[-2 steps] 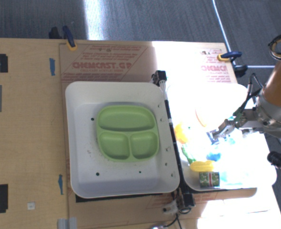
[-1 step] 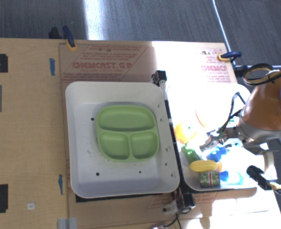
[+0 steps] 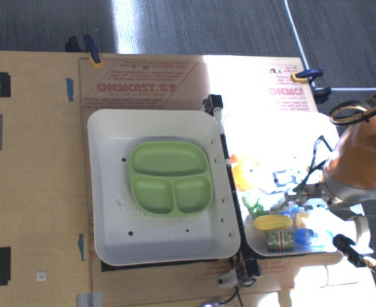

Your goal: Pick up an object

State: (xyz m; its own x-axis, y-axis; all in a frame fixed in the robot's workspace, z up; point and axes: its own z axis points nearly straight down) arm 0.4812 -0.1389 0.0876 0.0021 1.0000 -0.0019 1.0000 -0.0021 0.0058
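One gripper (image 3: 295,203) hangs over right bin (image 3: 265,248) objects.

Left bin (image 3: 105,171): white, speckled with a few dark dots. In it, a pale green tray (image 3: 171,178) with three compartments. Right bin (image 3: 265,101): white, washed out by glare. Along its near edge: yellow item (image 3: 272,222), green patterned can (image 3: 279,239), blue item (image 3: 305,237); an orange piece (image 3: 240,173) near its left edge. Bench (image 3: 34,171): tan, with black marks and blue tape; red lettering on the brown board (image 3: 143,82). Arm (image 3: 360,158): orange band, grey below.
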